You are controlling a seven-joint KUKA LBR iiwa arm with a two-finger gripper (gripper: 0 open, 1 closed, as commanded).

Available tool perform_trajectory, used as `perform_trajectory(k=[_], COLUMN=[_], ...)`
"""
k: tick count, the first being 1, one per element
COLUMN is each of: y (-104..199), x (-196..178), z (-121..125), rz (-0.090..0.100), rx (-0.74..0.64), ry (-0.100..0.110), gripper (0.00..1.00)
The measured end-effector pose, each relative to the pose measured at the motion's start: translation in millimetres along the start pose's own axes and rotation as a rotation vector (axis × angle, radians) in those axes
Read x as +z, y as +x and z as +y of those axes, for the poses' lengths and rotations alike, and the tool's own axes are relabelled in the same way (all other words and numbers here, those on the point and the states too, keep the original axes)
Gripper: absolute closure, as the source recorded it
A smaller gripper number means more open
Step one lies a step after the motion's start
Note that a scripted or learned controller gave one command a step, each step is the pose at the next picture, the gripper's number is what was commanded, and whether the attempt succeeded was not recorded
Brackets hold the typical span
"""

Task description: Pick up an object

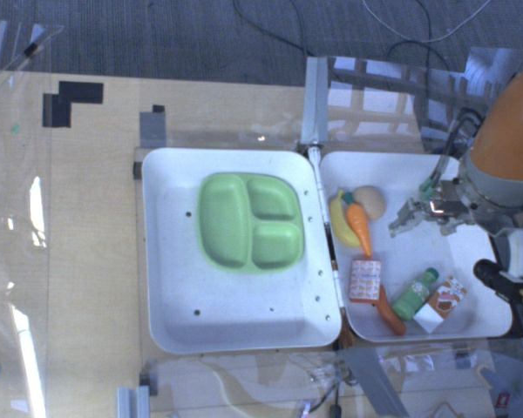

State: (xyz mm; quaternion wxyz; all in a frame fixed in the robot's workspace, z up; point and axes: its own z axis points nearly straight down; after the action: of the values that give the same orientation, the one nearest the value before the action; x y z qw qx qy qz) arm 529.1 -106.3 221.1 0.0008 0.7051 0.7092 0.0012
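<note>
The gripper (410, 216) hangs over bare floor in the right bin (484, 325), its metal fingers seemingly spread with nothing between them, though the view is small. It sits near the toys, probably lining up a grab. Just left lie a tapered carrot (359, 225), a smooth egg (370, 200) and a banana (338, 220); below, a bottle (414, 293) and carton (443, 301). The left bin (170, 320) holds a glossy tray (248, 221).

Two white bins (157, 320) (497, 320), one green tray (248, 222), two carrots (359, 227) (389, 314) (one partly hidden), one bottle (415, 293), two small cartons (364, 280) (441, 304).
</note>
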Motion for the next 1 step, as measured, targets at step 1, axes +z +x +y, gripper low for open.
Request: perform_trajectory(k=[1], y=[-77.3], x=[23.3], z=[84.7], rz=[-0.001], rx=[0.045], ry=[-0.001], gripper=[0.0])
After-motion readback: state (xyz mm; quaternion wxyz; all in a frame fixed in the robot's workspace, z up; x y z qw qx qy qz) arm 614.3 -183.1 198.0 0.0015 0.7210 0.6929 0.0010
